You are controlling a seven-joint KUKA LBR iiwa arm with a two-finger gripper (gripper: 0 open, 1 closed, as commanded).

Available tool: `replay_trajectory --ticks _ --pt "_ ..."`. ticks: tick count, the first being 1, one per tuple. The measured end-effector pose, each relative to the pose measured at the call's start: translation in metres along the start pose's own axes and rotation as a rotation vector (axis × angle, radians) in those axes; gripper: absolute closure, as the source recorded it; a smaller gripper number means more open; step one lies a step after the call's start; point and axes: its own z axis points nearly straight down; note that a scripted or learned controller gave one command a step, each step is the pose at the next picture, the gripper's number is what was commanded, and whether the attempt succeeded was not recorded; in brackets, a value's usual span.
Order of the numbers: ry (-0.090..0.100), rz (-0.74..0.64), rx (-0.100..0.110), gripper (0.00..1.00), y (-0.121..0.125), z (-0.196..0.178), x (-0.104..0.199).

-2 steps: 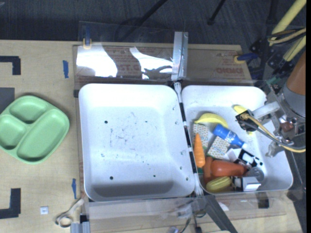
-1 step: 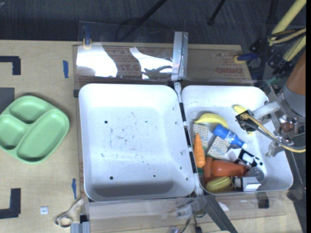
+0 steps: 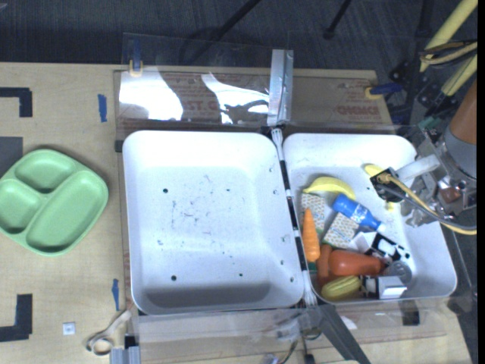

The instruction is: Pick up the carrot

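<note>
So from the overhead camera, slanted down on the bench: two white bins side by side. The left bin [image 3: 204, 218] just has some faint scuffs and dots on its floor. The right bin [image 3: 432, 279] has all the clutter, piled toward its near-left corner.

The carrot [image 3: 310, 235] is lying right along the right bin's left wall, pretty much lengthwise against the divider, thin end pointing up-screen. Just above it is a yellow banana [image 3: 328, 185], and next to that a blue bottle [image 3: 356, 212] lying tilted on a checkered white pouch [image 3: 339, 230]. Below the carrot there's a red-orange vegetable [image 3: 350, 262] touching its lower end, then a small yellow-green item [image 3: 340, 286] at the bin's near edge.

The gripper [image 3: 405, 250] sits down in the pile, lower right of the carrot, black-and-white fingers near the red-orange vegetable. I honestly can't tell how the jaws stand; too much clutter around them. The carrot is off to their left, apart from them, nothing of it between the fingers.

Off to the far left on the bench there's a green divided plate [image 3: 50, 201].
</note>
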Motion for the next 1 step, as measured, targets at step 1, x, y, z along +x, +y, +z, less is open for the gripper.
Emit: replay_trajectory --ticks 1 --pt "0.000 0.033 0.001 1.00 0.0469 0.0180 -0.0207"
